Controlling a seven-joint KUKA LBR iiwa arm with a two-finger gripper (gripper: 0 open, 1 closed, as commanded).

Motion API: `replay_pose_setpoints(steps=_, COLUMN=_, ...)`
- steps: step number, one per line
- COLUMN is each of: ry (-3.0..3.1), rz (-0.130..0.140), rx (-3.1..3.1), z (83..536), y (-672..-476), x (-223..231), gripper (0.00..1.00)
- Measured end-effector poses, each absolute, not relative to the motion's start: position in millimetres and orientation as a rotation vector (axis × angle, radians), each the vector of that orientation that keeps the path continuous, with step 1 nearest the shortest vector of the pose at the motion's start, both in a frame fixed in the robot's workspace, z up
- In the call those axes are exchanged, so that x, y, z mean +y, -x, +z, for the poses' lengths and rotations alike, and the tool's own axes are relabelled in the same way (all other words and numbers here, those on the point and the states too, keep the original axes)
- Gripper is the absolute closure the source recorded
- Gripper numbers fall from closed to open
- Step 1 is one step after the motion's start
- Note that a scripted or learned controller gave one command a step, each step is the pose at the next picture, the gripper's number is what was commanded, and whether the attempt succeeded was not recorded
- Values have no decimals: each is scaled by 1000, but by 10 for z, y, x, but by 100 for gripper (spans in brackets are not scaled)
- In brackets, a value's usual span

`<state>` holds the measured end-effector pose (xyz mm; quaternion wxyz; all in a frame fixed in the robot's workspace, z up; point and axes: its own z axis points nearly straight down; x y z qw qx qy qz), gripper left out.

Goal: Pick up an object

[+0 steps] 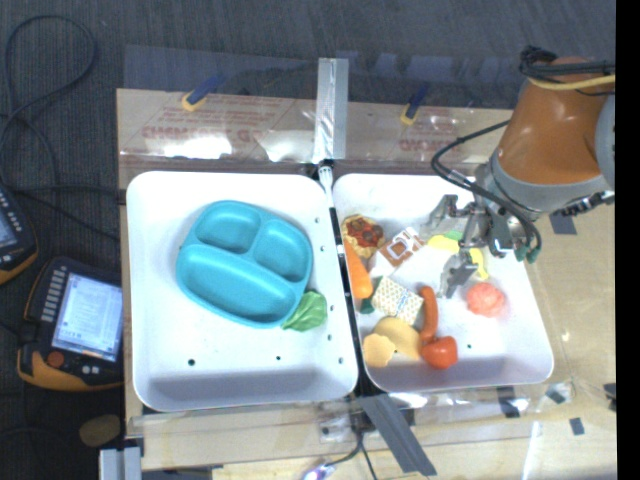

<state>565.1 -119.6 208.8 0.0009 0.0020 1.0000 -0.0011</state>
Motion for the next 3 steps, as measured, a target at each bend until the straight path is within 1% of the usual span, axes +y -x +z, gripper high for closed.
replay_pose_setpoints(steps=1, ry=302, rz=-4, rx=3124, z=2515, y=-5477, x=-1078, gripper=0)
replay_pose_setpoints(steps=2, ry=81, rz=-1, rx=3139, z=989, y=-5400, x=-1310, gripper=0)
replay_pose_setpoints(steps=3, ry=-192, rz=0, rx=3122, z=902, y=-5796, x=-1908, gripper=0)
